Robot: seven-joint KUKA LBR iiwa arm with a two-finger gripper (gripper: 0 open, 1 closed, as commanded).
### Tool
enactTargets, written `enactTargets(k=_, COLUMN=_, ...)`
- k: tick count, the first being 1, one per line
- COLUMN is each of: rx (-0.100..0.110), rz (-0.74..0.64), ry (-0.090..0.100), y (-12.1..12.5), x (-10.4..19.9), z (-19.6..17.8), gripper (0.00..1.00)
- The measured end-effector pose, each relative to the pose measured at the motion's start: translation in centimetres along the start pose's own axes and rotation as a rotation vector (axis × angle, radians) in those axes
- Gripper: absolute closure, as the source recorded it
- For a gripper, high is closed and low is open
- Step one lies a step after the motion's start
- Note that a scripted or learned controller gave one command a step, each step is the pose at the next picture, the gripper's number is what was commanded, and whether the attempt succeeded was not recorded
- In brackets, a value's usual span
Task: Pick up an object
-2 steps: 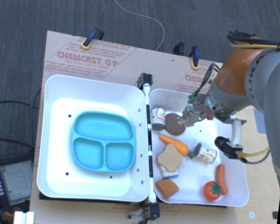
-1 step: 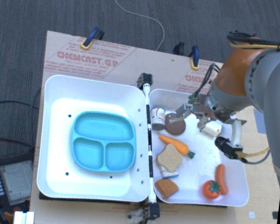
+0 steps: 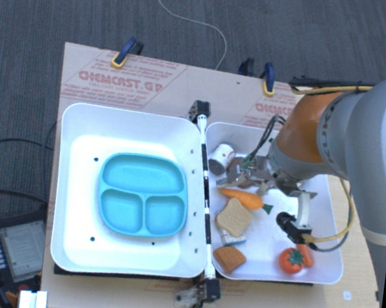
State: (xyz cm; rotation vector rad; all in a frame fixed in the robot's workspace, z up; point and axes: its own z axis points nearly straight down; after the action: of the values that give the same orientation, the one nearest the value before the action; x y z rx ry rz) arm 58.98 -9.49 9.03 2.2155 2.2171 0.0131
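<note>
Grey arm (image 3: 365, 130) looms over the right bin (image 3: 325, 273), its gripper (image 3: 250, 173) low at the far-left corner — whether open or closed I cannot tell — with the carrot (image 3: 240, 198) just beneath-front of it, long axis crosswise, leafy end right.

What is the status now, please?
Hand low in right bin, above carrot. Nothing seen held. Bread, tomato, cup close by.

Cardboard-topped bench (image 3: 117, 83) bears two white bins (image 3: 69, 239) (image 3: 326, 266) side by side.
</note>
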Motion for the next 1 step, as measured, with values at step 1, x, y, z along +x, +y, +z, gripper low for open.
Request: enactTargets(k=1, rx=-0.001, rz=0.000, ry=-0.005, y=-0.01, x=-0.15, z=-0.89, gripper=1.00)
